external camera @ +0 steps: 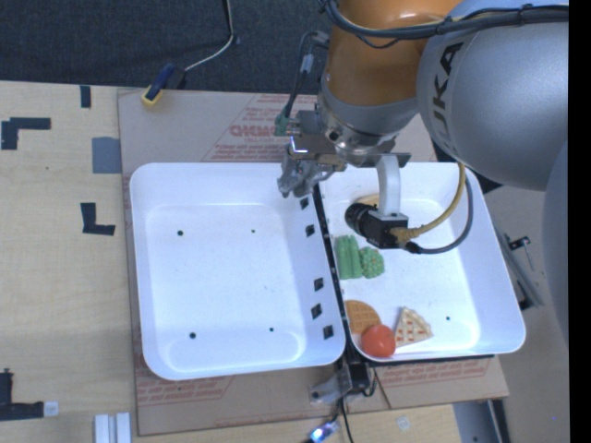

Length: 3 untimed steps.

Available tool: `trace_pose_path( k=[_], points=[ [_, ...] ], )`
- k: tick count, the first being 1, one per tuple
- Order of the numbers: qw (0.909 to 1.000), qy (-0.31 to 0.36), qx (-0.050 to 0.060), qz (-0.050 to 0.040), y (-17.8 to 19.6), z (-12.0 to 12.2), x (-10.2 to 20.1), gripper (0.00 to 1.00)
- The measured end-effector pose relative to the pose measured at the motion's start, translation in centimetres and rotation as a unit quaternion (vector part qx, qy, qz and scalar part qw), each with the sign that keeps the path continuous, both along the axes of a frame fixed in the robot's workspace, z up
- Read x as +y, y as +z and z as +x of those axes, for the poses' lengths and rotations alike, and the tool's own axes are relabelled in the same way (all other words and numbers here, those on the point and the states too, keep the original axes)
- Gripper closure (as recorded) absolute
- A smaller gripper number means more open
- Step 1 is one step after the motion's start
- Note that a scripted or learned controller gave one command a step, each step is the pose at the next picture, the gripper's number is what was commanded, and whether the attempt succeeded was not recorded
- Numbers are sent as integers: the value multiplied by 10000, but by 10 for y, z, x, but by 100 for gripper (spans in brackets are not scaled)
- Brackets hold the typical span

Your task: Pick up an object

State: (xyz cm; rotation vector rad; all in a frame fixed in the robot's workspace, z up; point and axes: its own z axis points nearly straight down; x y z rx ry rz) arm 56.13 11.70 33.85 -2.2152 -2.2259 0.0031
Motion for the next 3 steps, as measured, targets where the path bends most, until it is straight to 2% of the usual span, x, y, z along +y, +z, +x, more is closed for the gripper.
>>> trace_pose_path(
  k=[1, 2, 3],
  points=[
    [10000, 4, 9, -2, 9, 0, 0, 100],
    [9999, 33, -92, 42, 158, 4, 82, 100],
    [10000, -3, -5, -7, 159, 4, 78, 100]
  ],
)
